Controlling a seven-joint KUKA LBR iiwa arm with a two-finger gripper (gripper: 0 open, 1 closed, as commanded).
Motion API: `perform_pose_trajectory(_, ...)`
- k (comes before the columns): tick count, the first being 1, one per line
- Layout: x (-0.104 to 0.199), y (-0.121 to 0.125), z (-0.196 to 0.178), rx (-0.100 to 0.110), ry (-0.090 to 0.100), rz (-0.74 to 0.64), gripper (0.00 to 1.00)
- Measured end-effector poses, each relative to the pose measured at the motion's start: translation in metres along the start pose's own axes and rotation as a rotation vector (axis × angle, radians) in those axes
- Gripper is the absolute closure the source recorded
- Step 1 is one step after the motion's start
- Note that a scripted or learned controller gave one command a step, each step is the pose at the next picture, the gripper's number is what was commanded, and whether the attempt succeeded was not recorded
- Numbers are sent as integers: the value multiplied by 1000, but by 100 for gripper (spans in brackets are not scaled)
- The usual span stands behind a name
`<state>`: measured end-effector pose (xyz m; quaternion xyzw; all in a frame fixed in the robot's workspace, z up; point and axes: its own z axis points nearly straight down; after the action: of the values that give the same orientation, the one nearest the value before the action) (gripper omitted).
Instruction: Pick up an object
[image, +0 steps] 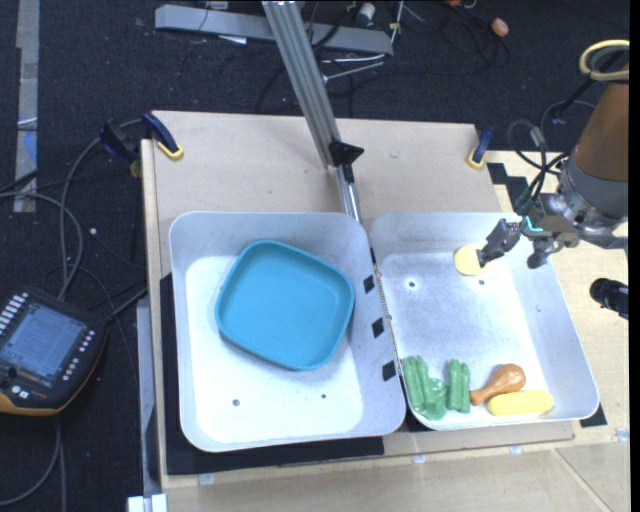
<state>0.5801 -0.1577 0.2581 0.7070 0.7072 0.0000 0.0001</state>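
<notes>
Here, a grey KUKA arm (598, 160) with an orange band reaches in from the right over 2 shallow white bins on a pale wooden bench (250, 165). Its gripper (520, 243) hangs above the far right part of the right bin (480, 320), fingers spread apart, with 1 dark fingertip (493, 247) just beside a small pale yellow object (467, 260) lying near the bin's far wall; nothing sits between the fingers. Along the near edge of the same bin lie 2 green pieces (436, 386), a brown drumstick-shaped toy (498, 383) and a yellow piece (520, 403), close together. The left bin (200, 400) holds a blue square plate (285, 304).
</notes>
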Motion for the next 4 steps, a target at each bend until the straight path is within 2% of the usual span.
perform_pose_trajectory(1, 0, 0, 0, 0, 0, 0, 0)
perform_pose_trajectory(2, 9, -2, 58, 5, 1, -1, 0)
perform_pose_trajectory(4, 16, 4, 147, 4, 1, 0, 0)
